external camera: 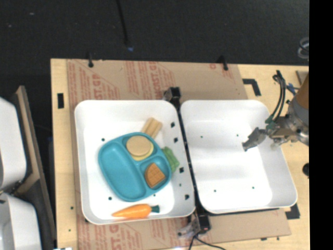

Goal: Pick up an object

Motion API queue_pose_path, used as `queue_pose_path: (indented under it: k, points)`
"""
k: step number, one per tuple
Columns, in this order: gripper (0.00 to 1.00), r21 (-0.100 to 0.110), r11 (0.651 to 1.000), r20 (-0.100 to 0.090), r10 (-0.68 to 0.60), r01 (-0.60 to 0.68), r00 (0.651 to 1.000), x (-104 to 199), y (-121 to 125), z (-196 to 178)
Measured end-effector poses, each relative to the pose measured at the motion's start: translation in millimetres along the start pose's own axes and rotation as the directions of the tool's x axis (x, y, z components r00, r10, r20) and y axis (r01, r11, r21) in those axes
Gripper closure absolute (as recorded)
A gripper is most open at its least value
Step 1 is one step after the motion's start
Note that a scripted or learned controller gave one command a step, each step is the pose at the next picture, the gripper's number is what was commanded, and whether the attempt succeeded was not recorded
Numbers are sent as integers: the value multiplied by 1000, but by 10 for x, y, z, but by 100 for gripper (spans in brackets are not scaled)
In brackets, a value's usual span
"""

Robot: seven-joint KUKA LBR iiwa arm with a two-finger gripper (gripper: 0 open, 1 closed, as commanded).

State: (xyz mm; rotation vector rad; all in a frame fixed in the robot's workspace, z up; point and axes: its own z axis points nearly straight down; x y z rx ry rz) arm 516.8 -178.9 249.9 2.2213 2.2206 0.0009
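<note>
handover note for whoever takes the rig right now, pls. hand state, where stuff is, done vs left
Hand: over the right bin, nothing seen between its parts; open or shut unclear.
Things: all in the left bin. Blue tray in the middle, round biscuit and brown waffle on it. Wooden block at the tray's upper edge, green piece at its right edge, carrot in front.
Done: no pick yet.
Left: move to the left bin, grasp one thing, lift.

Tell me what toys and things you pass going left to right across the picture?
Blue tray → carrot → green piece → the divide between the two bins → right bin → the robot's hand.
</note>
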Motion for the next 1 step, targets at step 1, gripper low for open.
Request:
queue_pose_path:
  k: [1]
  points:
    - [0,4,1000,0,3,-3,1000,-469,167,522]
